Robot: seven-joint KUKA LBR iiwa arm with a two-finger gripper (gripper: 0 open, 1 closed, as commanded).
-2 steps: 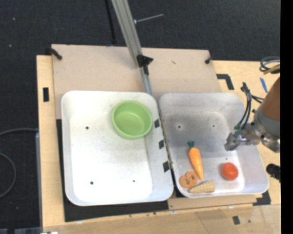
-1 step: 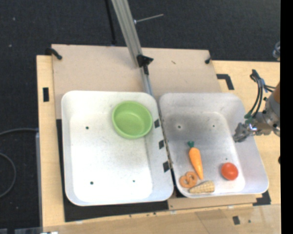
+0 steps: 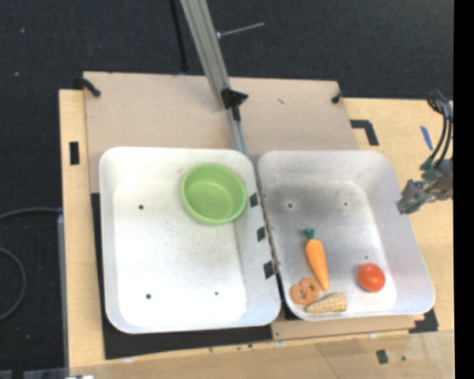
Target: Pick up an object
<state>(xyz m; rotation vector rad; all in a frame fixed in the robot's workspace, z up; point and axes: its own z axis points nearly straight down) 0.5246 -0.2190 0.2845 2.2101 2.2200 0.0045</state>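
From above, my pincer (image 3: 417, 196) sits at the right edge of the scene, just outside the right bin's (image 3: 395, 180) upper right rim, over the bench (image 3: 79, 212). It is a small dark shape there, and I cannot tell how its tips stand; nothing shows between them.

The right bin carries four things, all gathered in its near half. A carrot (image 3: 317, 262) lies along the middle, green top pointing away and tip pointing toward the near rim. A tomato (image 3: 370, 277) sits to its right, apart from it. A pretzel (image 3: 305, 291) lies at the carrot's near end, just to the left of the tip, and a pale corn cob (image 3: 327, 303) lies just beside the pretzel against the near wall. All four are well apart from my pincer.

The left bin (image 3: 126, 235) holds a green bowl (image 3: 213, 194), upright, in its far right corner.

A metal rail (image 3: 209, 46) slants down from the top edge to the gap between the bins.
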